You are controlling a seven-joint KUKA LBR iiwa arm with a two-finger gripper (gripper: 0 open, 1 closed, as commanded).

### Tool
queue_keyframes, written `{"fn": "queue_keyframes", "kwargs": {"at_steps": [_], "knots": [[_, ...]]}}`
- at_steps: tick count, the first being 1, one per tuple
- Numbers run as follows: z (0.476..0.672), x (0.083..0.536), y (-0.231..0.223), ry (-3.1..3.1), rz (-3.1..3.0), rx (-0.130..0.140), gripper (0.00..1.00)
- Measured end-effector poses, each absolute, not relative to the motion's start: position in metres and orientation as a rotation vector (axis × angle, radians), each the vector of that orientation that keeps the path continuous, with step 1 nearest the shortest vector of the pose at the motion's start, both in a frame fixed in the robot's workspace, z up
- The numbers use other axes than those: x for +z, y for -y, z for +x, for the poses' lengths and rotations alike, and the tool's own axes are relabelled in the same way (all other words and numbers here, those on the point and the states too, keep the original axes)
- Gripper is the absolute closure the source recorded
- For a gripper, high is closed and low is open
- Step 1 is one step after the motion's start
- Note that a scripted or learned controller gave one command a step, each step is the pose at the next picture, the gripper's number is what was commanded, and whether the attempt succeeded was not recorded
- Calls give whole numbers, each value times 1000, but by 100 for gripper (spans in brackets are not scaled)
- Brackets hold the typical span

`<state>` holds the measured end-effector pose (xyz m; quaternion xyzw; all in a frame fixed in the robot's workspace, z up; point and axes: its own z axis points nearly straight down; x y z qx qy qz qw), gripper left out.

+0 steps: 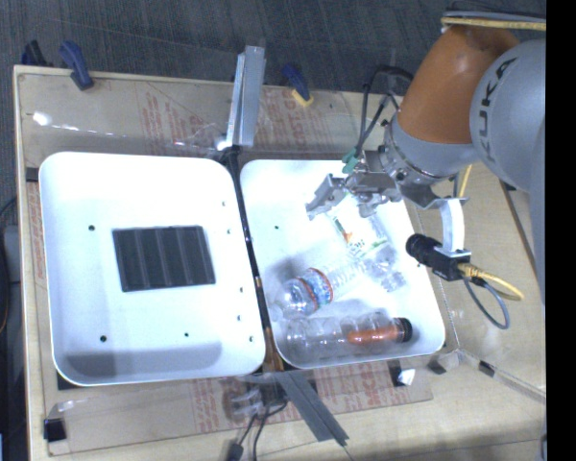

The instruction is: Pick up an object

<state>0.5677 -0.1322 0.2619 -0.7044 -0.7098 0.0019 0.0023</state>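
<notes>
1. The gripper (350,200) hangs over the upper part of the right bin (269,200), above the things and touching none of them. I judge it is placed there to come down on one of them.
2. Its fingers stand spread apart, rather wide, and nothing is between them.
3. The things to pick lie all in the right bin, gathered in its lower half. Probably they slid there together, because they rest near the front wall.
4. I count three clear plastic bottles, though they are transparent and the count is not sure:
   - one bottle with a blue and red label (312,289), near the middle of the bin;
   - one bottle with an orange label and a dark cap (360,331), lying along the front wall;
   - one small crumpled bottle (370,253), just below the gripper and nearest to it.
5. The left bin (67,257) carries one dark ribbed rectangle (163,257) in its middle; I cannot tell if it is loose or a part of the bin.
6. There are two bins on the surface (125,89), side by side.
</notes>
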Motion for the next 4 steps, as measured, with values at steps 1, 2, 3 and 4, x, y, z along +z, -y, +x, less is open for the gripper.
{"fn": "queue_keyframes", "kwargs": {"at_steps": [1, 2, 3, 4], "knots": [[515, 185, 157, 2284, -2150, 5, 0], [532, 92, 166, 2358, -2074, 2, 0], [532, 102, 166, 2363, -2070, 3, 100], [532, 102, 166, 2363, -2070, 3, 0]]}}
